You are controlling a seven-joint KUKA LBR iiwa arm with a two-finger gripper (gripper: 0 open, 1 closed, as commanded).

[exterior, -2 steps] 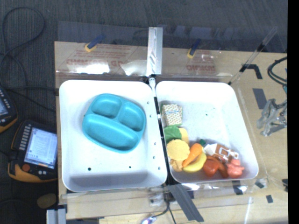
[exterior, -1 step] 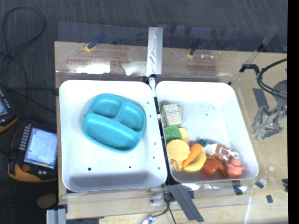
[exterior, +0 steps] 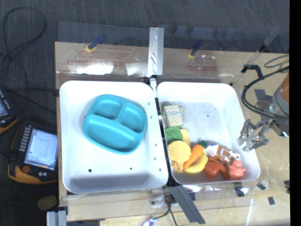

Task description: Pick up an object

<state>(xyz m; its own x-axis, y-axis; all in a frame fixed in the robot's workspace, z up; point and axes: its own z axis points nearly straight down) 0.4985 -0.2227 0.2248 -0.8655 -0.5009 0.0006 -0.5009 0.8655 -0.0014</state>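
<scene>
Metal pincer (exterior: 252,136) over right bin's (exterior: 221,91) right rim, state unclear; toys (exterior: 202,157) along near edge.

A blue plate (exterior: 115,123) lies in the left bin (exterior: 75,173). Right of that plate, the right bin (exterior: 221,91) holds toy food: a carrot (exterior: 194,155), a banana (exterior: 197,166), a tomato (exterior: 212,169). The gripper (exterior: 251,135) hangs far right of the plate.

Arm: grey KUKA arm (exterior: 283,94) with an orange band enters from the right edge of the view, only its wrist end visible.
Gripper: metallic two-finger gripper (exterior: 250,136) hangs at the right bin's right rim, pointing down-left.
Fingers: slightly apart, nothing between them.
</scene>
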